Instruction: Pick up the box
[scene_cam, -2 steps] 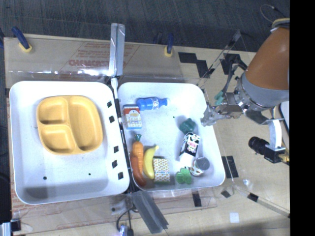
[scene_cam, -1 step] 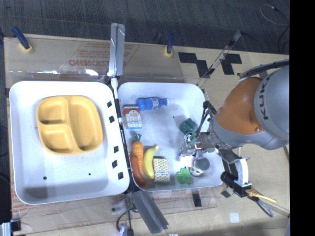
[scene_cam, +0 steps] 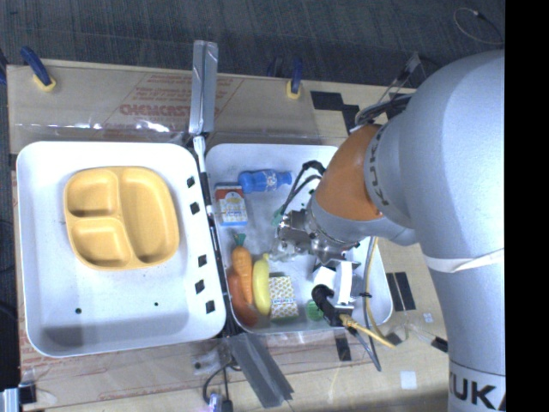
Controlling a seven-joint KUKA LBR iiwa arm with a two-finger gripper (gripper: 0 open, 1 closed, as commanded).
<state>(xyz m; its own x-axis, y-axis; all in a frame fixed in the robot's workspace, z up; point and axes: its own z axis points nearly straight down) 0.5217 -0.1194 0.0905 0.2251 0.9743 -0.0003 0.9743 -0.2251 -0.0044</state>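
The box (scene_cam: 230, 206) is a small carton, red on top, white and blue below. It lies flat by the left wall of the right bin (scene_cam: 343, 157). My gripper (scene_cam: 290, 234) hangs low over the middle of that bin, a short way right of the box and slightly nearer the front. The grey arm with its orange band (scene_cam: 352, 187) covers the bin's right half. Nothing shows held at the gripper.
A blue bottle (scene_cam: 264, 180) lies behind the box. In front of it are a carrot (scene_cam: 243, 269), a banana (scene_cam: 261, 286) and a patterned packet (scene_cam: 283, 297). The left bin (scene_cam: 103, 316) holds a yellow divided plate (scene_cam: 120, 215). Cables (scene_cam: 371, 316) trail off the wrist.
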